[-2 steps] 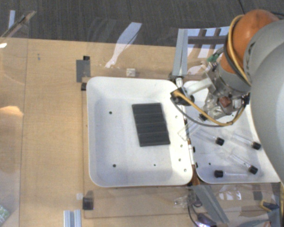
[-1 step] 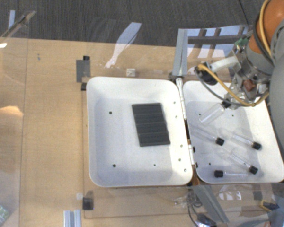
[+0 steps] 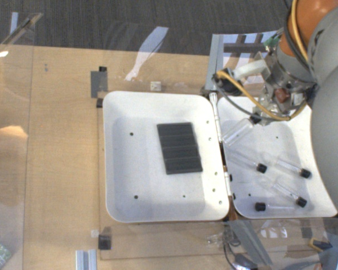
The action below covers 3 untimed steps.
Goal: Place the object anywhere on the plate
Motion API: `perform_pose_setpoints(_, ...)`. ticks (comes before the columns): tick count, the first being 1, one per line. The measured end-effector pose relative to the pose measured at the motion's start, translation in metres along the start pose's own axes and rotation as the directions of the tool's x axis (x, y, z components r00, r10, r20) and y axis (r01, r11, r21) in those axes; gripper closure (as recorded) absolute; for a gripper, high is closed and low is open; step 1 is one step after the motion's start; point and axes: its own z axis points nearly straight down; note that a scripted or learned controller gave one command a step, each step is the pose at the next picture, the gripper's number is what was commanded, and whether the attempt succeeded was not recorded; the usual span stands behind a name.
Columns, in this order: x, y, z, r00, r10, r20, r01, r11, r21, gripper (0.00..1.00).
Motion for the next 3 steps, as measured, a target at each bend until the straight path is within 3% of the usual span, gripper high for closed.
perform_pose_setpoints(1,0.055,-0.072,0.094,0.997,-0.076,0.005,0.076,0.997,0.001,1.0)
perform_pose_setpoints(2,0.044,-0.007,0.119,1.0,0.013,0.006,-0.013,1.0,0.001,1.0)
perform_pose_setpoints(3,0.02,-0.071,0.141,0.997,-0.078,0.005,0.078,0.997,0.002,1.0)
